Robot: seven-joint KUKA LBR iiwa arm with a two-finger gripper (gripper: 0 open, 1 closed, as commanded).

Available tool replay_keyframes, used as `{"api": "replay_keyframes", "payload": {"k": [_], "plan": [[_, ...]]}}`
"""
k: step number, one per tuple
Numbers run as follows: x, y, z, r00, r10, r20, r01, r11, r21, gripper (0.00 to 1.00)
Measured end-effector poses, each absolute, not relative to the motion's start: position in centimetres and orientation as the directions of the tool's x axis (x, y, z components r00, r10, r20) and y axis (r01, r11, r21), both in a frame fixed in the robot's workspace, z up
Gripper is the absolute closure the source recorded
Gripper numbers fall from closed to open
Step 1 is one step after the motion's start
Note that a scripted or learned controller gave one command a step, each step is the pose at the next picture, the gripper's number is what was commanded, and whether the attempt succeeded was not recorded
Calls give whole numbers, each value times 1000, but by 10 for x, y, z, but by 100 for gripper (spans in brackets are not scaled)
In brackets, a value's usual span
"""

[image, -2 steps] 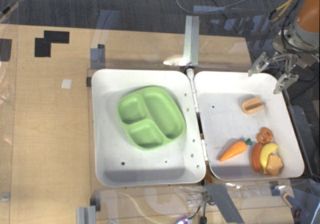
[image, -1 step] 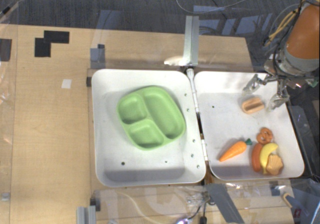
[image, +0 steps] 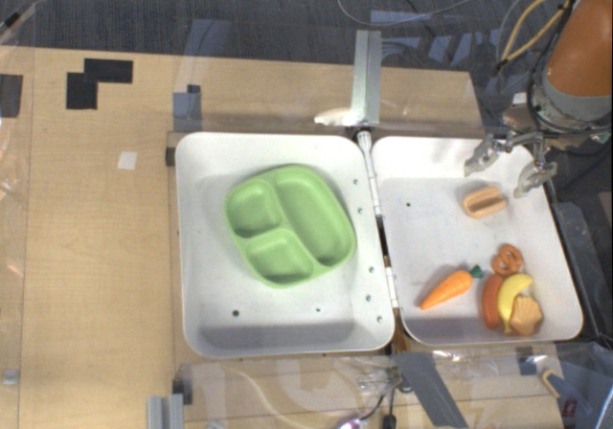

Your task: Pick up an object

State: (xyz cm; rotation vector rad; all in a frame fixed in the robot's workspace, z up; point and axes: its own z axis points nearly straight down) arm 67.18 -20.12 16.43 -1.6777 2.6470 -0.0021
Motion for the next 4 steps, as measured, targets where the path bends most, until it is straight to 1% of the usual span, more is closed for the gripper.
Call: {"api": "replay_keyframes", "payload": {"k": [1, 2, 3, 4], "plan": [[598, -205, 138, -268, -964, -3, -964, 268, -1, 0], [589, -194, 241, -451, -893, -5, -893, 451, -5, 0], [657, -203, 156, -328, -945, -5, -945, 328, -2, 0], [671, -205, 141, -194, -981, -4, -981, 194, -6, 0]]}}
